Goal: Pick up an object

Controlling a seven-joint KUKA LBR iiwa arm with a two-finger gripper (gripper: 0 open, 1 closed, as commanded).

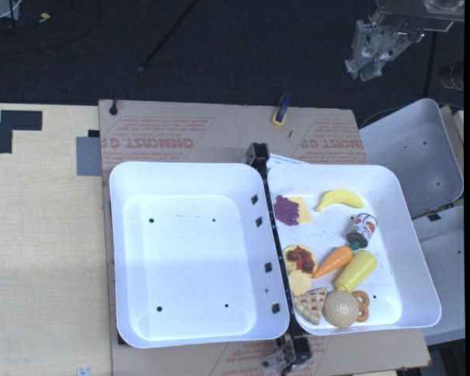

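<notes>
Below, we look down at a slant on two shallow white bins set side by side on a cardboard sheet (219,135). We label the left bin (125,210) and the right bin (399,210); the two touch along a dark central seam fitted with black clips.

All candidate objects for picking lie in the right bin. Taking that bin's centre as the clock's hub, we find a yellow banana (338,199) at about 12 o'clock and a purple grape cluster (286,209) on a yellow slice at about 10 o'clock, near the seam. A small red-and-white can (362,229) lies at about 2 o'clock, tilted, with its dark end touching a yellow-green bottle (356,269) at about 4 o'clock. An orange carrot (332,262) lies slantwise just beside the bottle, at the hub. At 8 o'clock we see a pizza piece (299,258), with a pale yellow piece just below it. At about 6 o'clock a round bun (341,309) rests against a waffle wedge (311,305) on its left and a pretzel (360,305) on its right.

The gripper (366,67) hangs at about 1 o'clock from the right bin, well apart from it, over the dark floor beyond the bench. Nothing sits between its fingers; we cannot tell whether they are spread or pressed together.

A blue-and-yellow clamp (281,110) grips the cardboard's far edge.
</notes>
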